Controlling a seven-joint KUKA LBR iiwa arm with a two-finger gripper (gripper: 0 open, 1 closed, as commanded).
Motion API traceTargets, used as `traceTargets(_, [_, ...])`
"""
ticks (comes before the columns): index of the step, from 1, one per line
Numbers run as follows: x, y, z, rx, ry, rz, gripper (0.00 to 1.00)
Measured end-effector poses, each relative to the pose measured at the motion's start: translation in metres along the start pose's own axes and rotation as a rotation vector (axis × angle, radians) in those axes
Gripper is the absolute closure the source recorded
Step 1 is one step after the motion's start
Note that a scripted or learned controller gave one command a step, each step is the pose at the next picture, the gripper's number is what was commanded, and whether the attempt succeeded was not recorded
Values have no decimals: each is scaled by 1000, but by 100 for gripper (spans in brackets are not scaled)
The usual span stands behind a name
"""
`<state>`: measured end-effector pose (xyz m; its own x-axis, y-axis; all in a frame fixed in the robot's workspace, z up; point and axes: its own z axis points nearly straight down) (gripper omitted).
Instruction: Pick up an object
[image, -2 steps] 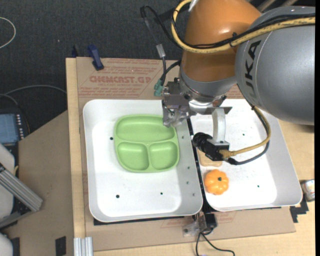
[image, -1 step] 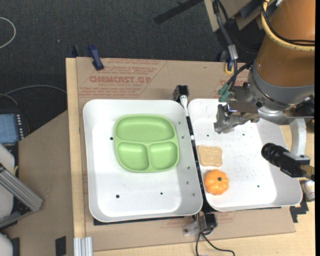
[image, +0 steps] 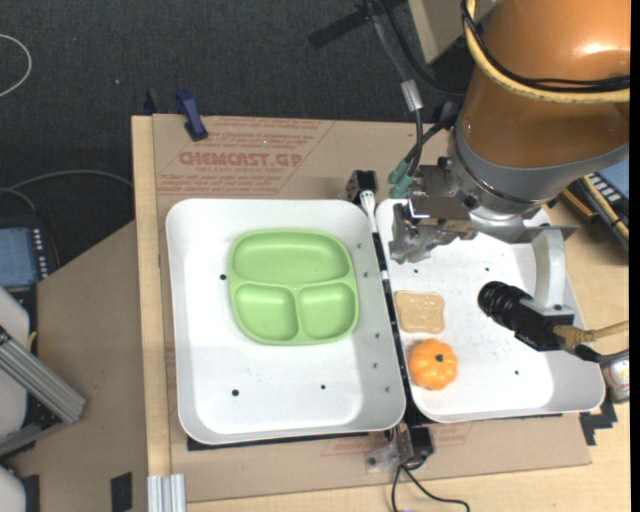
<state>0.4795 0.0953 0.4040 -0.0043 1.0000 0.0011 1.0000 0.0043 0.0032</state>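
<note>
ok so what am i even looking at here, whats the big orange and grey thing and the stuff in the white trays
This is one picture, taken by a camera fixed above a bench and looking down at a slant. The big grey and orange robot arm reaches in from the right. Its claw, the part that grasps, hangs over the far left corner of the right shallow white bin. In that bin, near its left wall, lie a flat tan slice that looks like bread and a small round orange toy fruit. Both rest on the bin floor, so neither is picked up yet. The left shallow white bin holds a pale green plastic plate with three compartments.
</note>
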Motion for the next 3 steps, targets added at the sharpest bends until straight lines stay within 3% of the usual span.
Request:
traceTargets(1, [81, 0, -23, 0, 2, -5, 100])
traceTargets(2, [7, 0, 11, 9, -3, 12, 100])
traceTargets(3, [86, 0, -9, 0, 1, -4, 100])
